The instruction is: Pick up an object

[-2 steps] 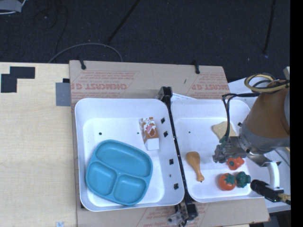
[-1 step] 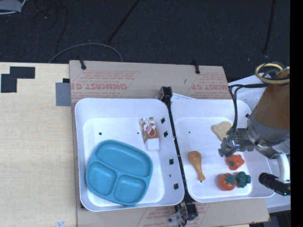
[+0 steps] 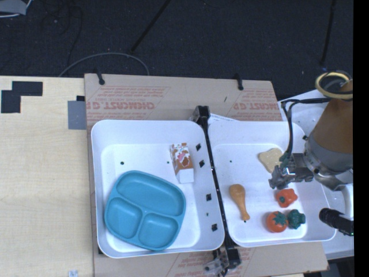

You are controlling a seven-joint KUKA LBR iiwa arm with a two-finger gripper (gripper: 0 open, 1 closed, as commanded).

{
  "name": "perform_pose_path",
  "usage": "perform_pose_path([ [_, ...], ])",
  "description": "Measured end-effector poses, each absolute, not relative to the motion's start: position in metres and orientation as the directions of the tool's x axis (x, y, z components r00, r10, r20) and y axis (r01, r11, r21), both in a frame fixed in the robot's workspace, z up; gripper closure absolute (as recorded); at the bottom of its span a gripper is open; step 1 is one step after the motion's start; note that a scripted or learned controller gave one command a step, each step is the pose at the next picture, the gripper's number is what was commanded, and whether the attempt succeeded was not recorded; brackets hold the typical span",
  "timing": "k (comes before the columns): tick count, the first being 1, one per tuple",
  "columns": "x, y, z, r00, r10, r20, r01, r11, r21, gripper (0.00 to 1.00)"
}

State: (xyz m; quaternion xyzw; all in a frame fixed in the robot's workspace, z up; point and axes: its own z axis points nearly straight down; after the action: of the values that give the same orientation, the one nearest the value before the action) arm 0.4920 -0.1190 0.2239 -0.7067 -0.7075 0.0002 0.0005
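Note:
In the right bin (image 3: 253,154) lie a tan drumstick-shaped piece (image 3: 239,199), a pale beige flat piece (image 3: 269,158), a small red pepper-like toy (image 3: 286,198) and an orange-red toy with a green leafy top (image 3: 282,221). My gripper (image 3: 282,177) hangs low over the right side of this bin, just above the small red toy and beside the beige piece. Its dark fingers point down-left; nothing shows between them.
The left bin (image 3: 109,149) holds a blue divided plate (image 3: 145,210) and a small orange-and-white carton (image 3: 183,161). A black divider (image 3: 210,178) runs between the bins. Cardboard lies under both bins, and cables trail at the right.

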Motion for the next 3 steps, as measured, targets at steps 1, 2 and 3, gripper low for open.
perform_pose_path([
  [1, 0.494, -0.069, 0.233, -0.004, 1.0, 0.002, 1.0, 0.004, -0.002, 1.0],
  [2, 0.502, -0.017, 0.221, -0.004, 1.0, 0.002, 1.0, 0.004, -0.006, 1.0],
  [3, 0.508, 0.03, 0.212, -0.004, 1.0, 0.002, 1.0, 0.004, -0.006, 1.0],
])
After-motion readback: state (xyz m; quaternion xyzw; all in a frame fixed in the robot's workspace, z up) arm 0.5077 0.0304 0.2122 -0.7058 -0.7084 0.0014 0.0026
